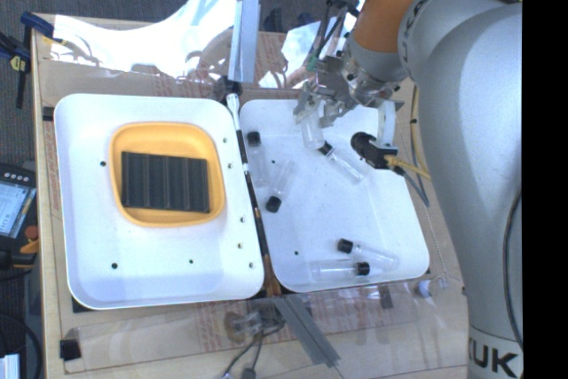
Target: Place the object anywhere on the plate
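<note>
**benchrat:** Over the right bin point(390, 217), up by its far edge, the gripper point(321, 109) hangs just above a clear vial with a black cap point(340, 162). Honestly can't tell if the pincer is spread or pinched, since it's all glare and clear plastic there, and I see nothing between its tips. So I'd call the vial not picked yet; it lies flat on the bin floor just toward the near rim from the gripper.

**tubewrangler:** And the yellow plate point(165, 142) sits way off in the left bin point(80, 262), past the divider wall from that vial. My guess at failure number one: those vials are round and slick, so a slightly off-centre pinch squirts one sideways.

**benchrat:** Yep. More vials point(342, 266) near the right bin's front rim, loose black caps point(272, 203) too. It could nudge a neighbour instead.

**tubewrangler:** Also the plate has a dark ribbed insert point(166, 182). Drop a tube there from height and it may roll or bounce off the rim.
</note>
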